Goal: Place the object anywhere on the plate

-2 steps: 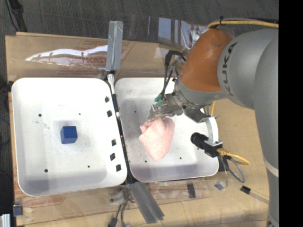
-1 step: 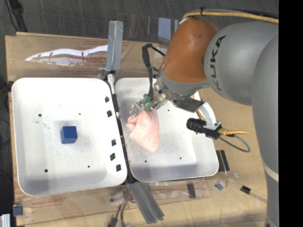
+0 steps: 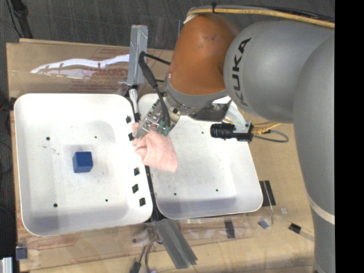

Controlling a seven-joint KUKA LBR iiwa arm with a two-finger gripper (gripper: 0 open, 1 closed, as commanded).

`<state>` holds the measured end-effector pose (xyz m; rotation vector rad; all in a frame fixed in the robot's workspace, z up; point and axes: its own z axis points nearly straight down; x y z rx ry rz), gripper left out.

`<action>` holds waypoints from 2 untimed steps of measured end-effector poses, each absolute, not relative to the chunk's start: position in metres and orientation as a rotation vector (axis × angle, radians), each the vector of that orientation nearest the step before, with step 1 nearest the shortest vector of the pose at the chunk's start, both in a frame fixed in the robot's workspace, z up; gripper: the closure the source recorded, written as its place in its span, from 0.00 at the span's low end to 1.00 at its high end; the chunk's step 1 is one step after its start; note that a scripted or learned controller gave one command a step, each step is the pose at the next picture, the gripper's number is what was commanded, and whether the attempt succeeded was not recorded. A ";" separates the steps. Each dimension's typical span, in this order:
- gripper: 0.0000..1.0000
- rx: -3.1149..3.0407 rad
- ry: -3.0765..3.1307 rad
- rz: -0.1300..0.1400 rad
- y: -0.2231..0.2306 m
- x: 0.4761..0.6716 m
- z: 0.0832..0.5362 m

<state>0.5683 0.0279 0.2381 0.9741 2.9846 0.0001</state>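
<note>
A crumpled pink cloth (image 3: 159, 152) hangs at the left edge of the right bin (image 3: 227, 192), close to the seam between the two bins. My gripper (image 3: 143, 131) points down and to the left from under the orange wrist band, and its fingertips meet the cloth's upper corner. The fingers look pinched on that corner, with the rest of the cloth drooping below and to the right. A small blue cube (image 3: 83, 161) rests on the floor of the left bin (image 3: 34, 209), well away from the gripper.
The big grey arm and its orange band cover the back of the right bin. A black cylinder with a cable (image 3: 230, 131) sticks out over that bin. Black clips (image 3: 136, 181) line the seam between the bins. Brown cardboard surrounds both bins.
</note>
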 end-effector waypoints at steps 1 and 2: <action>1.00 0.352 3.120 0.000 0.065 0.590 0.231; 1.00 -0.003 3.139 0.000 0.111 0.620 0.222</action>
